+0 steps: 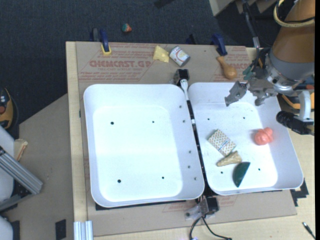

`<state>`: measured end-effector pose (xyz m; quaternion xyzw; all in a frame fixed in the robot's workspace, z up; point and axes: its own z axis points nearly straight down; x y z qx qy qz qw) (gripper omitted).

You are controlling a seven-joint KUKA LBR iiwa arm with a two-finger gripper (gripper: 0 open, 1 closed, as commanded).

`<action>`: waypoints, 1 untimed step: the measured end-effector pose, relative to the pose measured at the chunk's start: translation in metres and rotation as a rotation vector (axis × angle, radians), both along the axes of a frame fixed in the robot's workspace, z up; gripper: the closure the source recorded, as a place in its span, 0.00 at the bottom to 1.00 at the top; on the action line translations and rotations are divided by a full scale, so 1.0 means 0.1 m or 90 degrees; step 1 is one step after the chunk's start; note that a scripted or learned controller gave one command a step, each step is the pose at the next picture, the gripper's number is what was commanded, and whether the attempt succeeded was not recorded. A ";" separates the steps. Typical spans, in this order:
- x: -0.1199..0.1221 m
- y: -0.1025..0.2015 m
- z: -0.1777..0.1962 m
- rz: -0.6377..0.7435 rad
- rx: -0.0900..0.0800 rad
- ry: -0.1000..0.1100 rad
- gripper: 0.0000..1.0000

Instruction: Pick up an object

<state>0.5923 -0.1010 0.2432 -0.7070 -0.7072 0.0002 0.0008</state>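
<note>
Over the right bin we see the gripper hanging above the bin's upper part, its two fingers spread apart with nothing between them. Below it in that bin we mark four loose objects: a pink lump near the right wall, a patterned box near the middle, a tan wedge just below the box and about touching it, and a dark green piece just beside the wedge, lower right. We note the left bin alongside, touching the right one. On the board behind the bins we spot a yellow chunk, a small white box and a tan wooden piece.
</note>
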 end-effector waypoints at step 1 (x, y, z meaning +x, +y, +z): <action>0.24 0.45 1.38 0.004 -0.001 -0.013 0.00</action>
